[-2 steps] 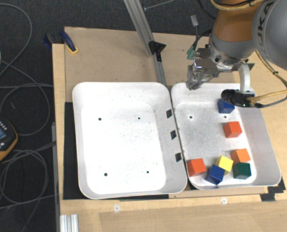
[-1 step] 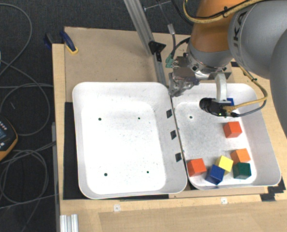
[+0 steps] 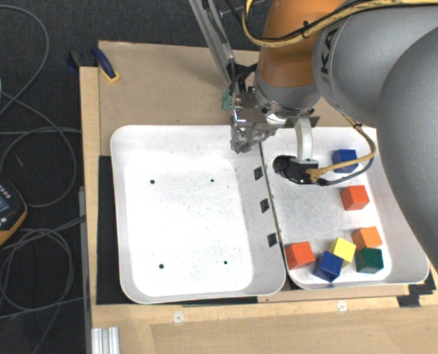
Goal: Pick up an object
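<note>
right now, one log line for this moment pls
gripper: over top of divider between bins, holding nothing seen | blocks: right bin | left bin: speckled

I see my grey arm (image 3: 396,87) reaching in from three o'clock, orange-banded wrist bent down, two-finger gripper (image 3: 242,142) pointing toward seven o'clock.

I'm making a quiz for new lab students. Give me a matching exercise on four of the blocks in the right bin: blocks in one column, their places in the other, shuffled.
Blocks:
1. yellow block
2. green block
3. far blue block
4. near blue block

Places:
A. near the bin's far edge, apart from the cluster
B. at the cluster's right end, just below an orange block
C. between the near blue and green blocks
D. by the bin's near rim, right of an orange block

Pairs: 1-C, 2-B, 3-A, 4-D
</note>
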`<state>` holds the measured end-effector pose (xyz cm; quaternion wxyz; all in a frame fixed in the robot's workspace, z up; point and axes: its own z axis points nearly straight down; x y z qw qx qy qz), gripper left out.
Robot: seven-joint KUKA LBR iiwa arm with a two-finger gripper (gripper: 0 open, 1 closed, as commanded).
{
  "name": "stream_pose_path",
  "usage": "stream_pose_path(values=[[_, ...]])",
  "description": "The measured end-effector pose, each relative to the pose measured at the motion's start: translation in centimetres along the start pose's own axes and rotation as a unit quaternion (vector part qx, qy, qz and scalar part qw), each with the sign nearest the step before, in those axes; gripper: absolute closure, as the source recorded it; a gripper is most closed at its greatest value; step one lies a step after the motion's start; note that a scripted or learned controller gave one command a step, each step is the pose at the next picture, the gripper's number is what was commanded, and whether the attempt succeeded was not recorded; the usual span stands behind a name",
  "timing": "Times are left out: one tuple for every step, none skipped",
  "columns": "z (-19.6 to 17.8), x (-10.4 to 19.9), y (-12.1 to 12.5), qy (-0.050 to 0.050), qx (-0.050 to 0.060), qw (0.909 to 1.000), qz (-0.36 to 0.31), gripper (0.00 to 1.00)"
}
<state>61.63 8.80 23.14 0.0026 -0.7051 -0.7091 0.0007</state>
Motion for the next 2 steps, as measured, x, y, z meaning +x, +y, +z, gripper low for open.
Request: stream_pose_path(values=[[-1.82,0.54,0.29,-0.001,-0.004,1.0000,0.002,1.00],[-1.72,0.48,0.27,-0.001,-0.003,1.0000,0.003,0.00]])
